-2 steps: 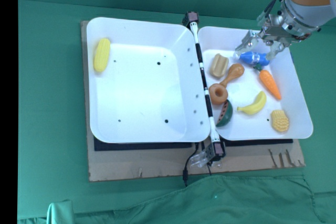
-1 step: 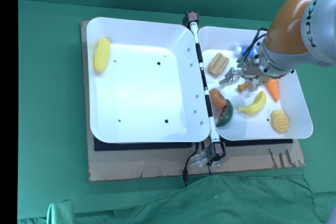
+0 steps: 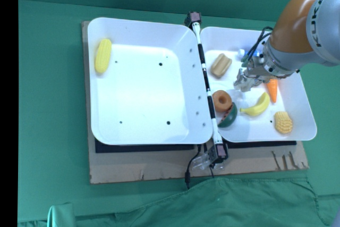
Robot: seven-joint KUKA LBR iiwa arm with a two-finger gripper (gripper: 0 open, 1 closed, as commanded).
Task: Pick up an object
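One banana (image 3: 256, 107) lies just below the hand (image 3: 243, 81), not touching it. It looks light, hard and smooth, so grab its fat middle. I cannot tell how the hand is set. A carrot (image 3: 272, 90) lies beside.

hand (image 3: 243, 81) over right bin (image 3: 303, 109) | banana (image 3: 255, 106), carrot (image 3: 272, 90) near | corn cob (image 3: 103, 55) in left bin (image 3: 143, 80)
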